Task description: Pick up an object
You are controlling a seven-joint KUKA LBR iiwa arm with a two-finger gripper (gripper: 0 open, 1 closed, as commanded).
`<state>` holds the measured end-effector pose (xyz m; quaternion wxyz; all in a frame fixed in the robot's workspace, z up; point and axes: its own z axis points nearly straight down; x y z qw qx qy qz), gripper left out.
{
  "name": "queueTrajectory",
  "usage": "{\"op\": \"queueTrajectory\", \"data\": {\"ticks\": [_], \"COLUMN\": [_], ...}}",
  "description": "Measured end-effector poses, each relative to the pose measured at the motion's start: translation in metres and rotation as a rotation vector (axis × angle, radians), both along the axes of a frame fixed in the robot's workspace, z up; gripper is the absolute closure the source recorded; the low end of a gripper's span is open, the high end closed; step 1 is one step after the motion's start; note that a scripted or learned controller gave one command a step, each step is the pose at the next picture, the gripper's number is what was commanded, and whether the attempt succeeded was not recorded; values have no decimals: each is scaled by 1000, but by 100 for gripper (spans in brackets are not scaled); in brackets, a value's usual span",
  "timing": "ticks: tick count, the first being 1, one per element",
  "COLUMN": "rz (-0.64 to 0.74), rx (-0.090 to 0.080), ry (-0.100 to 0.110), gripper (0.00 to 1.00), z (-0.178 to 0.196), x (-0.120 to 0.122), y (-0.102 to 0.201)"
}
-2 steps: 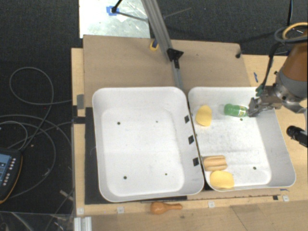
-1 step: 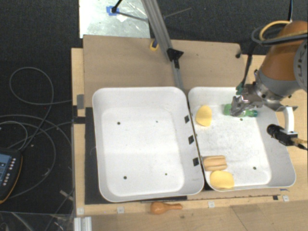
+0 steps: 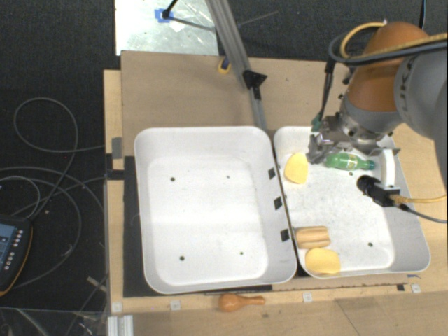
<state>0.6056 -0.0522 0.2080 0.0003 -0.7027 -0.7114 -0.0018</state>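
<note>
In the right bin (image 3: 409, 247) lie a yellow rounded piece (image 3: 296, 168) near the back left, a green bottle (image 3: 348, 162) on its side at the back, a tan bun-like piece (image 3: 312, 236) and a yellow round piece (image 3: 323, 261) at the front left. My gripper (image 3: 318, 150) hangs over the back of that bin, between the yellow piece and the green bottle, close above the floor. The wrist hides most of its fingers.
The left bin (image 3: 150, 149) stands beside the right one. An orange pear-shaped object (image 3: 238, 301) lies on the bench in front of the bins. A metal pole (image 3: 231, 33) slants across the back. A black cable plug (image 3: 371, 187) dangles over the right bin.
</note>
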Motion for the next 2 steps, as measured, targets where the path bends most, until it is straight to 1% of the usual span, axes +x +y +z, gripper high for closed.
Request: {"op": "queueTrajectory", "data": {"ticks": [1,2], "rz": [-1,0], "rx": [-1,0], "ry": [0,-1], "gripper": [100,100], "z": [5,18], "x": [4,8], "y": [44,106]}}
